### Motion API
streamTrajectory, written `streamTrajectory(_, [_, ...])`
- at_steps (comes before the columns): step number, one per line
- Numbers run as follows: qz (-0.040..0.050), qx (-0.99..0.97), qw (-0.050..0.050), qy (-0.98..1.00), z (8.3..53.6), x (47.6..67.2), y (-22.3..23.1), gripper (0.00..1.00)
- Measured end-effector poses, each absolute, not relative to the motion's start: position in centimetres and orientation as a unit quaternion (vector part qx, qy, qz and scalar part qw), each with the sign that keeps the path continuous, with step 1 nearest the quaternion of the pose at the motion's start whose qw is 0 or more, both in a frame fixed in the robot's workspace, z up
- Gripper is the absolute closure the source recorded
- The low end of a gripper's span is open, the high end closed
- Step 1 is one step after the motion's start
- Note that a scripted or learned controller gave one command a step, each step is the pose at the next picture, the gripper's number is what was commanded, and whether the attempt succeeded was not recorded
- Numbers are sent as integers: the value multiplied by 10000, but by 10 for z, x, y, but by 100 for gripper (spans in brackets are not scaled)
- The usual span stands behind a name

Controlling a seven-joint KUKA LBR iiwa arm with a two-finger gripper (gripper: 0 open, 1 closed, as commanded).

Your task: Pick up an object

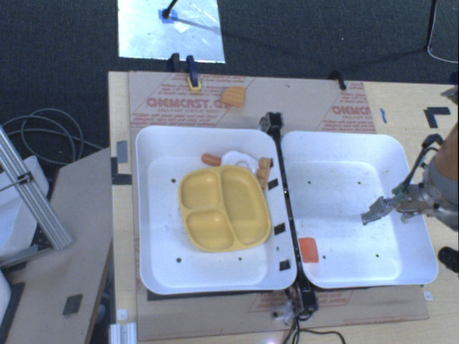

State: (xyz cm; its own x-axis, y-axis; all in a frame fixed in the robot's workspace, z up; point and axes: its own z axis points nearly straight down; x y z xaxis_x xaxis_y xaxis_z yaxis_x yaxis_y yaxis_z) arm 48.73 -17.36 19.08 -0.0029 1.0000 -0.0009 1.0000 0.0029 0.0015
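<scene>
My gripper (389,215) hovers over the right side of the right bin (337,149), open, with nothing between its fingers. A small orange-red block (308,249) lies at that bin's front left corner, well to the gripper's left. In the left bin (154,192) sits a yellow divided plate (223,209). Behind the plate are an orange sausage-shaped piece (211,160), a white object (237,160) and a small tan block (264,168).
An orange-tan piece (233,96) lies on the cardboard behind the bins, next to a yellow and black clamp (192,74). A black divider strip (281,192) runs between the two bins. Cables (43,138) lie off the bench at the left.
</scene>
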Motion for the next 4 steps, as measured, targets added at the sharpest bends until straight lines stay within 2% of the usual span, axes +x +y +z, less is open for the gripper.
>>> streamTrajectory(1, [12, 7053, 26, 7089, 202, 489, -174, 100])
streamTrajectory(2, [51, 7019, 55, 7123, 291, 557, -97, 100])
streamTrajectory(3, [64, 7052, 94, 7089, 531, 546, -112, 100])
streamTrajectory(4, [11, 7053, 18, 7089, 521, 546, -111, 0])
